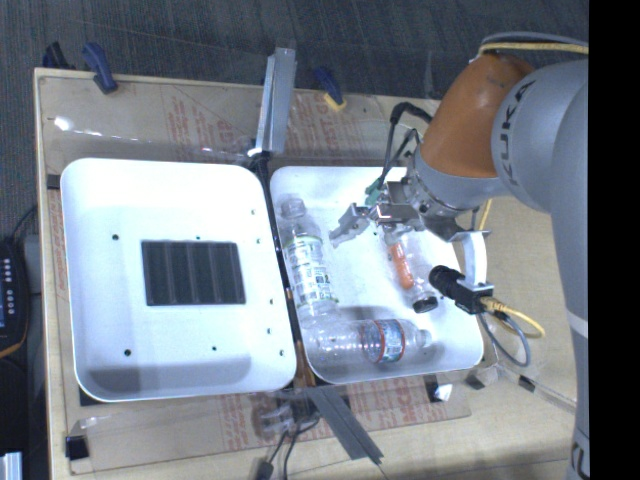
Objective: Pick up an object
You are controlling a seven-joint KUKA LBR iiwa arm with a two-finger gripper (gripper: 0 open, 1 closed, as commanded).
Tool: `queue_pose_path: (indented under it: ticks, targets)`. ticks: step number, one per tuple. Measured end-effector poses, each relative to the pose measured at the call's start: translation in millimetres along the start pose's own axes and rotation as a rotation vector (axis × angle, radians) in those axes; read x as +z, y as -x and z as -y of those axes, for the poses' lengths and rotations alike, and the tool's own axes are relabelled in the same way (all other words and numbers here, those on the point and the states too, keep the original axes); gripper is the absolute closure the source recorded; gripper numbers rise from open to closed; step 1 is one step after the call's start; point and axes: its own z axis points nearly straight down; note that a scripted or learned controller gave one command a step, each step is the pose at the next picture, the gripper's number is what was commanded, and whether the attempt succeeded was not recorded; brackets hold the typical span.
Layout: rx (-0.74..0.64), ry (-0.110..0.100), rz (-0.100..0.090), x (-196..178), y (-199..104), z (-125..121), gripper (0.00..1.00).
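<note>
Right bin (460, 353): one clear bottle (305, 258) along its left wall, a second bottle (370, 340) along its near edge, an orange object (401, 264) centrally. Gripper (352, 224) hangs over this bin. Left bin (90, 268): dark grille (193, 272).

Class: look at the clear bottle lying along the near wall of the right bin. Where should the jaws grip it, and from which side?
Probably from above, across the labelled middle of the clear bottle. It lies flat, its sides are exposed there, and the right bin wall crowds the near side.
</note>
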Motion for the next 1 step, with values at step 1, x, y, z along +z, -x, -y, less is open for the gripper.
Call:
queue_pose_path:
  ticks: [1]
  targets:
    - [-0.054,0.004,0.002,-6.9,69.4,-1.6,0.00]
